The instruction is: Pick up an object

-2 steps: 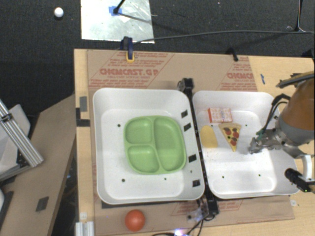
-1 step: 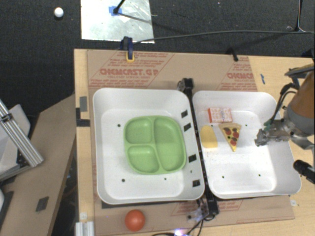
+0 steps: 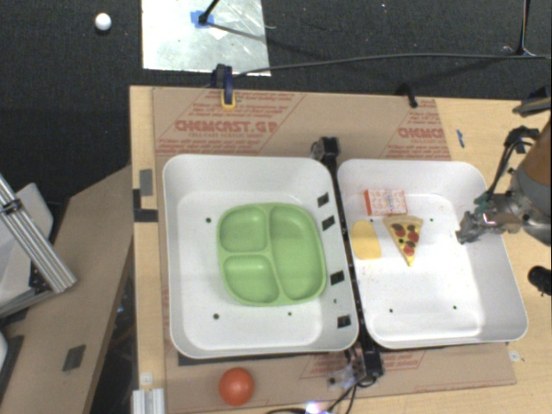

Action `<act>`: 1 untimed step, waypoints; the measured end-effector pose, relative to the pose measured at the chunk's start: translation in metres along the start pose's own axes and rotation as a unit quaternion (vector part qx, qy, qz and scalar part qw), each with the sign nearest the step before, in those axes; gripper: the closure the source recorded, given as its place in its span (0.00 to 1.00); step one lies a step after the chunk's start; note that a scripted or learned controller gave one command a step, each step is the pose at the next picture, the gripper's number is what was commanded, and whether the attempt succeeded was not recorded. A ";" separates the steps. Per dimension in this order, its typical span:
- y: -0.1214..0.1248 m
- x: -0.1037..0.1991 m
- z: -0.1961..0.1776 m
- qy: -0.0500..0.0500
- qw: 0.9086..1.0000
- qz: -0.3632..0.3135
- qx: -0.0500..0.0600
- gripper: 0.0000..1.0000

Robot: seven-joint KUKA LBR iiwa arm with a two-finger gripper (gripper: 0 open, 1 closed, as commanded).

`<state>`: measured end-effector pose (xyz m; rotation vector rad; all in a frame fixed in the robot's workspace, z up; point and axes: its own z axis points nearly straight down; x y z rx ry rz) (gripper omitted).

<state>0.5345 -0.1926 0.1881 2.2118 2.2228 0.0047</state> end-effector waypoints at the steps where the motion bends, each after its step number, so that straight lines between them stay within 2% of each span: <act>1: 0.005 -0.009 -0.060 -0.001 1.000 0.000 -0.001 1.00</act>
